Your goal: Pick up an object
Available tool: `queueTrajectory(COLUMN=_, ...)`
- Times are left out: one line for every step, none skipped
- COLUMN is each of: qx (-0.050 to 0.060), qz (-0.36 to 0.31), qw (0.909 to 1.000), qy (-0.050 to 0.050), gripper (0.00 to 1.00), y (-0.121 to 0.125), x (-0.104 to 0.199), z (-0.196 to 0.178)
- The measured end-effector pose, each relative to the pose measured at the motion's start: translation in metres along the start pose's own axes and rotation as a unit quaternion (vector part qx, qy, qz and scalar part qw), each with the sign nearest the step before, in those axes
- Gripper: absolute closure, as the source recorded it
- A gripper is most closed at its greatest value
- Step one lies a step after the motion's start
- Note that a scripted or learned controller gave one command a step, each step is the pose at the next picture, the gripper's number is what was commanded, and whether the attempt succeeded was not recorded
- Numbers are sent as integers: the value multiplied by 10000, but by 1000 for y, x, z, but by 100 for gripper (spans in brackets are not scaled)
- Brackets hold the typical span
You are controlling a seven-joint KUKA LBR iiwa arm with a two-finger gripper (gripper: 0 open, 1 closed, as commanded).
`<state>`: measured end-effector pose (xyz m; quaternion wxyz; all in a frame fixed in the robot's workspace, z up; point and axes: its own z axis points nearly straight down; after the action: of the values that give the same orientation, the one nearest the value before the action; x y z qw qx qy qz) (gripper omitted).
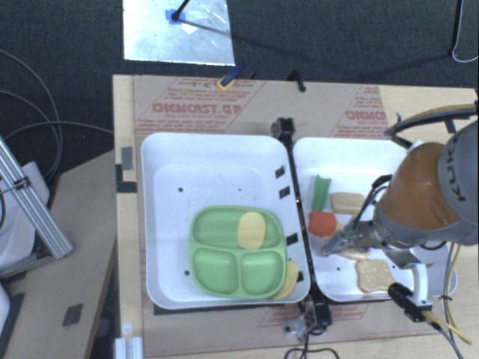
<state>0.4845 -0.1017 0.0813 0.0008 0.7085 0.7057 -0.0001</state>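
While the left bin [161,200] holds a green divided plate [238,254] with a yellow piece [251,229] on it, the right bin [344,149] holds a green stick [321,192], a red block [322,223], tan pieces, and the gripper [338,243] low beside the red block, its state unclear.

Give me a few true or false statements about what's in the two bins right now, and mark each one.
1. A green divided tray sits in the left bin. True.
2. A pale yellow piece lies on that tray. True.
3. The red item is in the left bin. False: it lies in the right bin.
4. The gripper hangs over the left bin. False: it is over the right bin, near the red item.
5. A green stick lies in the right bin. True.
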Motion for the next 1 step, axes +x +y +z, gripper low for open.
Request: queueTrajectory(qx=-62, qz=4, qw=10000, qy=-32, gripper=0, y=4, x=-68, z=-120)
